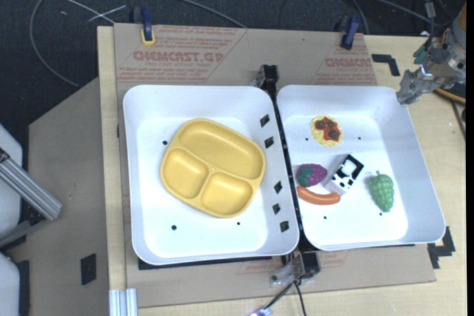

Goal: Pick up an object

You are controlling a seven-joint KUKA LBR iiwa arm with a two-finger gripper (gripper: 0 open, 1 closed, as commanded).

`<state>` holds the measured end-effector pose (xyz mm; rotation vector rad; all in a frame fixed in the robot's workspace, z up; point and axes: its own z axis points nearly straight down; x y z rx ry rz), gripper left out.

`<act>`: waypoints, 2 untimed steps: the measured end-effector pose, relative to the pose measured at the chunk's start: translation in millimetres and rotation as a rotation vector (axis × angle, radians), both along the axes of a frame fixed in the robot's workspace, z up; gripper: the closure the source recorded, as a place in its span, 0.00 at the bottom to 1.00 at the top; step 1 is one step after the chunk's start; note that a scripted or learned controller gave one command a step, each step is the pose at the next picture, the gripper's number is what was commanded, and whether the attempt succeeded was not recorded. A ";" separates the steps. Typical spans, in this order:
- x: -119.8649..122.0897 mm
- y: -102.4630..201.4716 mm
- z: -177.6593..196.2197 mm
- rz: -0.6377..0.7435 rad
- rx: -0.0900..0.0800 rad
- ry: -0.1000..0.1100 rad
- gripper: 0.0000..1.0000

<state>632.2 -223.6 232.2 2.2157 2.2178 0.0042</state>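
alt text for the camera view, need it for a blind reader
Two white bins sit side by side on a bench: the left bin holds a yellow divided plate, the right bin several small toy foods. The gripper hovers at the right bin's upper right corner.

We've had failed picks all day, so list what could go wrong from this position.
1. The purple toy, the sausage and the black-and-white block lie packed together in the right bin; closing on one could nudge or drag a neighbour.
2. The pincer sits at that bin's far right corner, so coming straight down may strike the rim.
3. The small pizza toy looks flat, so fingers may slide over it.
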 end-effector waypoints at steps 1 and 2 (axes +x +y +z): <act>-8.1 -0.1 50.5 0.000 0.000 0.000 1.00; -29.2 41.0 48.2 0.002 0.005 0.009 1.00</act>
